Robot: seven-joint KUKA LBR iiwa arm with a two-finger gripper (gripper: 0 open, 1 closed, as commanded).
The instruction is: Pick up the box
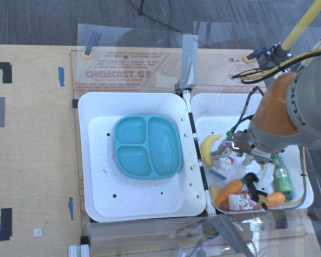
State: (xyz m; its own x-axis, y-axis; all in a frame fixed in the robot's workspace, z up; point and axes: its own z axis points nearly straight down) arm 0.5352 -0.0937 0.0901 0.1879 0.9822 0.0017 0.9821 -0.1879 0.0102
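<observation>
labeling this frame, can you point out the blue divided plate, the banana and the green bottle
blue divided plate (148, 146): camera view, on the ridge between its compartments, left bin.
banana (207, 148): camera view, middle of its yellow curve, right bin's left side.
green bottle (282, 180): camera view, on its body, right bin's right side.

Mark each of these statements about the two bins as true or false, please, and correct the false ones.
1. The blue divided plate lies in the left bin. True.
2. The banana lies on the blue plate. False: it lies in the right bin, near the wall between the two bins.
3. The gripper is over the left bin. False: it is over the right bin, close to the banana and a small white and blue box.
4. A green bottle lies near the right side of the right bin. True.
5. The plate has three compartments. True.
</observation>
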